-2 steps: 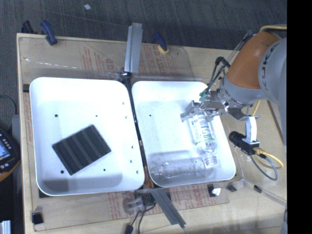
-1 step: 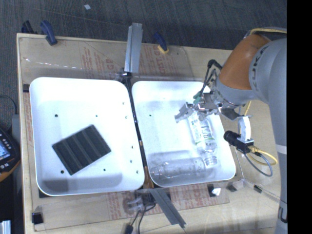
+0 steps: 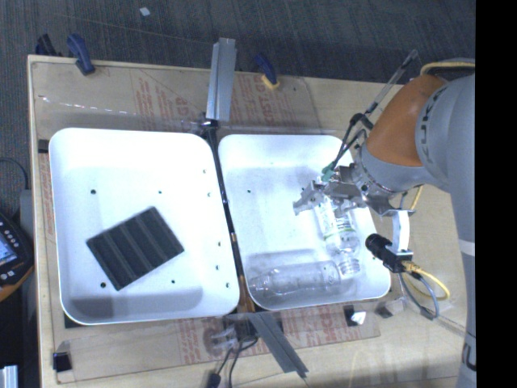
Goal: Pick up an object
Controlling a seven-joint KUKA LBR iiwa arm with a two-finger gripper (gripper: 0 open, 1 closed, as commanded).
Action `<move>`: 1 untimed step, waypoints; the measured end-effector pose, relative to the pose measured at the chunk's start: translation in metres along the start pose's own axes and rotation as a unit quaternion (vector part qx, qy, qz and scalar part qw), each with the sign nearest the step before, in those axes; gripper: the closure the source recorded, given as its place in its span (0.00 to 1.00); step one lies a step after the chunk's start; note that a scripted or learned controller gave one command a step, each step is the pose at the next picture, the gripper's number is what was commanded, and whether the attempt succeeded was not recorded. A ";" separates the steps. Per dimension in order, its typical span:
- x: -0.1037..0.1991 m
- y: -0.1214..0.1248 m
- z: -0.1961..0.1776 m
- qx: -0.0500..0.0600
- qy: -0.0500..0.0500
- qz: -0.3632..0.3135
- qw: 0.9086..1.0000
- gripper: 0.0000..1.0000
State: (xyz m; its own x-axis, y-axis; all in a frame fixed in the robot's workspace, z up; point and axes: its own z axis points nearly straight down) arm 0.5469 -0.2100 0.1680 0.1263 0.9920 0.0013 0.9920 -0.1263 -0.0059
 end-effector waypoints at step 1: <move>0.004 -0.014 0.001 -0.001 0.000 -0.154 0.988 0.00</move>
State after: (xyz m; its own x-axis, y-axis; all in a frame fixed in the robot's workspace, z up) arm 0.5336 -0.2041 0.1669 -0.1808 0.9835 0.0022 0.9835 0.1808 -0.0031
